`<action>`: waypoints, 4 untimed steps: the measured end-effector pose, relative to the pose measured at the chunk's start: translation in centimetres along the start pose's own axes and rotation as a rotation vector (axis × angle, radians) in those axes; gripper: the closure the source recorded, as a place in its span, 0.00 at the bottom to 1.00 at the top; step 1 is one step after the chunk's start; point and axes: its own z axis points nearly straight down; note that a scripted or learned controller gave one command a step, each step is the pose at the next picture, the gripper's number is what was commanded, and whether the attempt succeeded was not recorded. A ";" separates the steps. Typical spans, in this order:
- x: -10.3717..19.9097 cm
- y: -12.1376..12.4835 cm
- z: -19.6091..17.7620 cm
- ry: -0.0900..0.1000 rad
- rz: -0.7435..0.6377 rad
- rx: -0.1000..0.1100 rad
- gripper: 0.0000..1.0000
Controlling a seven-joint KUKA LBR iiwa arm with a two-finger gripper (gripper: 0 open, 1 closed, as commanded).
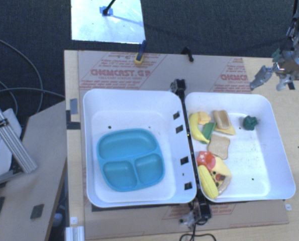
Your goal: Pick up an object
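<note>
The right bin (277, 149) holds several toy foods. A yellow banana (194, 128), a green pepper (208, 130) and a tan bun (221, 119) lie at its back left. A toast slice (218, 146), a red tomato (205, 158), a corn cob (208, 181) and a pizza slice (222, 174) run down its left side. A small green broccoli piece (250, 122) sits alone near the back. My gripper (271, 82) hangs above the bench just behind the bin's back right corner, open, with nothing between its fingers.
The left bin (114, 107) carries a blue divided plate (130, 159). A black divider with clips (183, 134) joins the two bins. Behind them lie a cardboard sheet (154, 67) and a shiny square plate (107, 14).
</note>
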 end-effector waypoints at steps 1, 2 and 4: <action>-1.0 -6.3 14.7 0.005 0.006 0.017 0.00; -1.2 -15.0 20.2 0.003 0.007 0.007 0.00; 2.1 -14.4 8.0 -0.002 0.010 -0.001 0.00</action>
